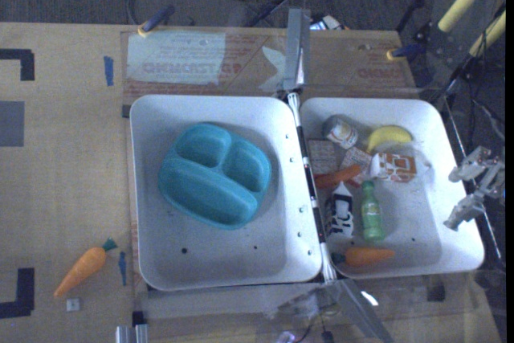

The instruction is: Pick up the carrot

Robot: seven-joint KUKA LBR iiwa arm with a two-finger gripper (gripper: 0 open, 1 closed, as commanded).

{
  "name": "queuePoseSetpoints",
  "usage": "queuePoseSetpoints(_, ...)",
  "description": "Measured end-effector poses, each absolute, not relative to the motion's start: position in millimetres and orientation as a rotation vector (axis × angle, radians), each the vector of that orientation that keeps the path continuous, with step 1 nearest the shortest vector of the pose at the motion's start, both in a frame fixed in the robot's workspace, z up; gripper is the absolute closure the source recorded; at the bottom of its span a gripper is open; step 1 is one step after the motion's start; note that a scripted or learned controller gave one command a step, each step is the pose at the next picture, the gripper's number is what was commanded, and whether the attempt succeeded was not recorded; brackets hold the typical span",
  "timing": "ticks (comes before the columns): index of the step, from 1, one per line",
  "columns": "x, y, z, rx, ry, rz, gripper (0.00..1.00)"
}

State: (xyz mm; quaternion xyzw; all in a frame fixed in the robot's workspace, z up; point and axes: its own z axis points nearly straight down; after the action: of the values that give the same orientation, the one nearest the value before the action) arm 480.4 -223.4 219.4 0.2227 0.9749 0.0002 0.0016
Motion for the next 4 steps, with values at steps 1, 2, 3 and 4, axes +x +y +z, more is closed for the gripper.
queuePoseSetpoints(1,555.6,-212,195,0.229,3.125,-0.001,0.0)
queuePoseSetpoints(2,481.2,-224,86,0.2,3.13,0.0,0.0)
queuePoseSetpoints(3,484.2,-224,99,0.2,3.12,-0.005,1.0)
queuePoseSetpoints(4,484.1,-224,99,0.2,3.12,-0.005,0.0)
